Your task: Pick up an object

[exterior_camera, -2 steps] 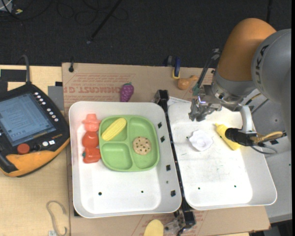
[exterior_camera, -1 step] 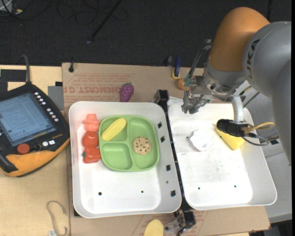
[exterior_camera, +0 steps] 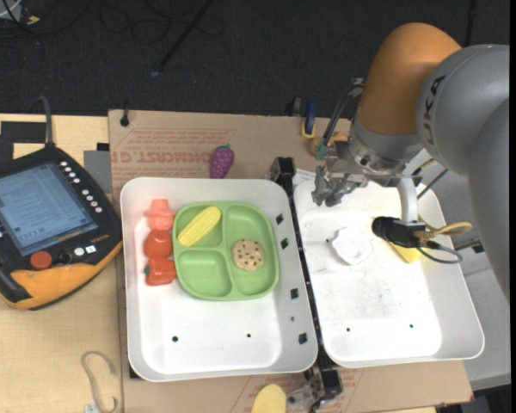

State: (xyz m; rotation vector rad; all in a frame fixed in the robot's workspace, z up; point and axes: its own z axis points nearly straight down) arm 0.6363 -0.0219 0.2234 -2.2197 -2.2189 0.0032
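Gripper first: mine [exterior_camera: 325, 193] hangs low over the far left corner of the right bin [exterior_camera: 396, 317], nothing visibly in it. Whether it is open or closed I cannot tell from this angle.

Nearest candidate is the small white object [exterior_camera: 353, 248], lying on the floor of that same bin, near the gripper but apart from it, toward the bin's middle. It is a pale lump on a white floor, so its outline is hard to read and I cannot tell what it is. My guess is that it is light and thin-walled, probably plastic, and smooth enough to skid or tip under an off-centre squeeze. I would come straight down and close across its narrower width, low on the body, with modest force.

Just beyond it lies a small yellow piece [exterior_camera: 406, 255], partly hidden, so a wide approach from that side risks a bump.

Across the divider, the left bin [exterior_camera: 206, 342] holds a green divided plate [exterior_camera: 208, 282] carrying a toy corn cob [exterior_camera: 198, 224] and a cookie [exterior_camera: 248, 254] in separate compartments. A red figure [exterior_camera: 158, 243] lies just beside the plate's left edge.
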